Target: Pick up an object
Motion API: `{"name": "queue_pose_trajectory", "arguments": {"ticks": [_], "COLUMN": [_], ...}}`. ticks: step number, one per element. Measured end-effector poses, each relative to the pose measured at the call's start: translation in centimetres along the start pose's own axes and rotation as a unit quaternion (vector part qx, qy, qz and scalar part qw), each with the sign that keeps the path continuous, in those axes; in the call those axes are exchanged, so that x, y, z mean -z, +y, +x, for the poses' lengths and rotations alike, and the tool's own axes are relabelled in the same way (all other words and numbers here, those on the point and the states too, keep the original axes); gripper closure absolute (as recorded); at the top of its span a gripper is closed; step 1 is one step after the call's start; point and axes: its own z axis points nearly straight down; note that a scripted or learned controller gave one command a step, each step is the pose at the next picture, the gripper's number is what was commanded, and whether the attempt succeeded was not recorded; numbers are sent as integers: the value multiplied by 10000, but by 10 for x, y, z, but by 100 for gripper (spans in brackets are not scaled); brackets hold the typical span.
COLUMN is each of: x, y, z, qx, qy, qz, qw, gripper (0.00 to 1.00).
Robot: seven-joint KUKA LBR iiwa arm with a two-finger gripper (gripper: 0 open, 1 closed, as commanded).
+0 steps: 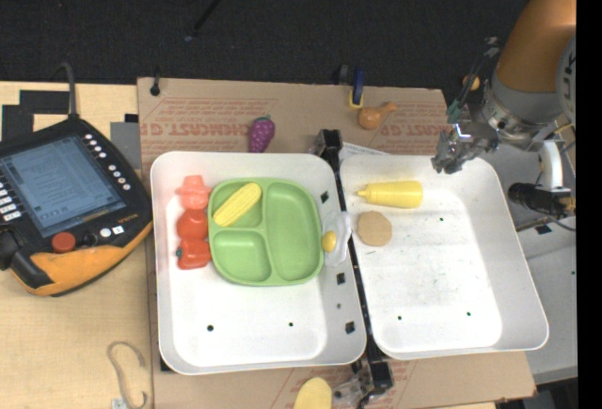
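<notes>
Camera view looks down on the desk (pixel 56 341), where cardboard (pixel 301 120) under the bins carries mirrored print too faint to read. Above the right bin's (pixel 508 304) far right corner hangs the tool (pixel 451 156); whether it is open or closed cannot be told, and nothing shows in it. A yellow mustard bottle (pixel 390 195) and a tan cookie (pixel 374 229) lie in that bin. The left bin (pixel 245 332) holds a green plate (pixel 268 233) with corn (pixel 235 202).
</notes>
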Motion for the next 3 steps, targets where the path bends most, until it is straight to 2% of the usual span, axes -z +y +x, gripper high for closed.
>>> {"name": "queue_pose_trajectory", "arguments": {"ticks": [1,2,3], "x": [-9,-8,3], "y": [-21,-36,-61], "z": [56,95,149], "qx": [13,8,20], "qy": [15,10,14], "qz": [34,34,35], "qw": [10000,10000,10000], "gripper": [100,100,100]}}
